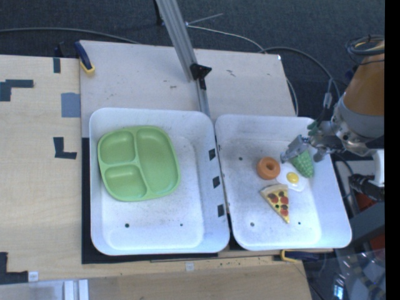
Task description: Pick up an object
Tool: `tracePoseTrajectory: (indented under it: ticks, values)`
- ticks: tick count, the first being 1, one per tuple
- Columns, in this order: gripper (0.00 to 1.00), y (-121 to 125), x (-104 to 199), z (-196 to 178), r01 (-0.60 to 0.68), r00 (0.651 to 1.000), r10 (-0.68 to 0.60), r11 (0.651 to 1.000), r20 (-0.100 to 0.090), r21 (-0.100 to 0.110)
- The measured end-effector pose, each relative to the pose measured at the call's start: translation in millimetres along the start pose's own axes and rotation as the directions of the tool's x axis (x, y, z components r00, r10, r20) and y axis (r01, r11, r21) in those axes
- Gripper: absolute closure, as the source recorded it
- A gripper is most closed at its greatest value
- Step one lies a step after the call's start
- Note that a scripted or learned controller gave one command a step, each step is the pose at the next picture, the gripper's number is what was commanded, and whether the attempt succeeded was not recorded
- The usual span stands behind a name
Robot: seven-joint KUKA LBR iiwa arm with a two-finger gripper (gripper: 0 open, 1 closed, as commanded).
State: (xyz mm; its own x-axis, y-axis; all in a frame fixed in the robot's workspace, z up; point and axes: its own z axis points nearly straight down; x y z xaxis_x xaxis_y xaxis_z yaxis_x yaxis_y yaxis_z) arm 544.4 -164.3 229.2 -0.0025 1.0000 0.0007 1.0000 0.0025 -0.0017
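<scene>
The right bin (250, 230) holds four toy foods. An orange donut (269, 167) lies near its middle, and a knobbly green toy (304, 165) lies to the donut's right. A fried egg (294, 180) sits just below the green toy, with a pizza slice (278, 200) nearer the front. My gripper (305, 151) reaches in from the right and stands over the green toy's upper end. It is open, one finger on each side of the toy's top. Nothing is lifted.
A green divided plate (137, 162) lies in the left bin (150, 230). A metal pole (181, 33) slants across the back of the bench to the divider between the bins. Cables run behind the right bin.
</scene>
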Motion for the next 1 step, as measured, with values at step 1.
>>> tracePoseTrajectory:
  ticks: [1]
  values:
    - [0.00,0.0,-0.1,-0.1,0.000,1.000,0.000,1.000,0.000,0.000]
